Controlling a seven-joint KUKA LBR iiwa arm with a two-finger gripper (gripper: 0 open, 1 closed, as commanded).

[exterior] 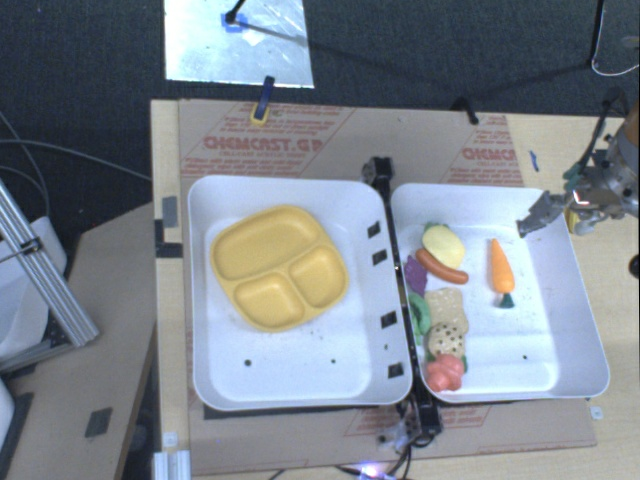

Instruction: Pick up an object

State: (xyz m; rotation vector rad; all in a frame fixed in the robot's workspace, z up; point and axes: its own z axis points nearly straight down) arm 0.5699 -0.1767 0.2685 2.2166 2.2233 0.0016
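Carrot (pixel 500 268), a small orange toy with a green tip, is the object lying nearest the tool (pixel 530 223); it rests alone on the floor of the right bin (pixel 560 368), just below and to the left of the tool's tip and not touching it. Farther left of the tool, against the bin's inner wall, sits a cluster of play food: a yellow lemon (pixel 443 240), a hot dog sausage (pixel 441 265) just under it, a purple piece (pixel 415 273), a green piece (pixel 419 313), a cracker (pixel 447 313), a cookie (pixel 447 340) and a pink piece (pixel 446 371) at the near end. Well beyond these, the left bin (pixel 290 368) holds a yellow divided tray (pixel 279 266). The tool hangs over the right bin's far right corner, and whether it is spread or closed I cannot tell; nothing shows in its grip. By my judgement the pick has not begun in earnest: every object lies in place on the worktop (pixel 330 133), and the descent, the grip and the lift are all left to do.
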